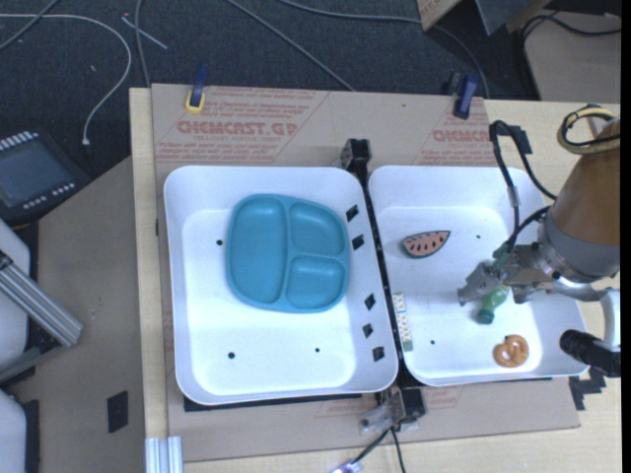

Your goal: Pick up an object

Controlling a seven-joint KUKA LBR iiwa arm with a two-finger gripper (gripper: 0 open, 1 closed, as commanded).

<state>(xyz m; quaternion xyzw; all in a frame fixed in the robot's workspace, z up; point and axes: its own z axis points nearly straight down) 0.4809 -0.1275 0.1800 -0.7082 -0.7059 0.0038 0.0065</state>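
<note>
green object (487,312), right bin (434,190), near-right part, under the gripper | gripper (490,289) low over it; open or closed: cannot tell | pretzel (512,350) nearer | watermelon slice (425,242) far-left | blue divided plate (288,252), left bin (197,264)

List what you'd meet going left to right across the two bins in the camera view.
Blue divided plate in the left bin → watermelon slice in the right bin → the hand, with a small green object under it → pretzel.
</note>
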